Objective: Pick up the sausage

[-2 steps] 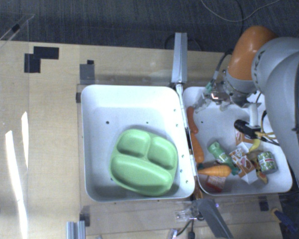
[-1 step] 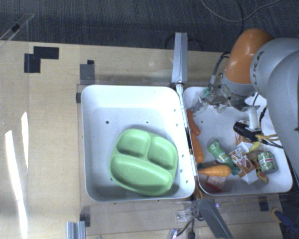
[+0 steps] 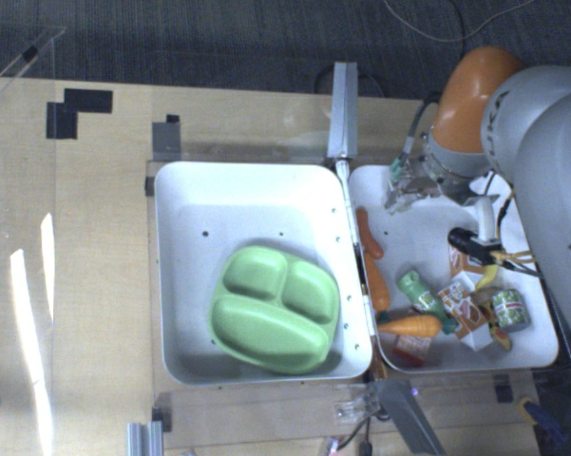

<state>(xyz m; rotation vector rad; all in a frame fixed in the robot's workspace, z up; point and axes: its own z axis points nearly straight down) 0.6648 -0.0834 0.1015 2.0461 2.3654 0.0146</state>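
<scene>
Jaws (image 3: 402,186) low over right bin's far-left corner; grip state unreadable, too small and blurred.
Sausage (image 3: 367,234), reddish-brown, lies along the right bin's (image 3: 542,354) left wall, just nearer the camera than the jaws, apart from them. Beyond it toward the near rim: a second brownish link, possibly, then a carrot (image 3: 410,326) among small packets. Left bin (image 3: 185,193) on the worktop (image 3: 76,283) holds a green divided tray (image 3: 275,309).
</scene>
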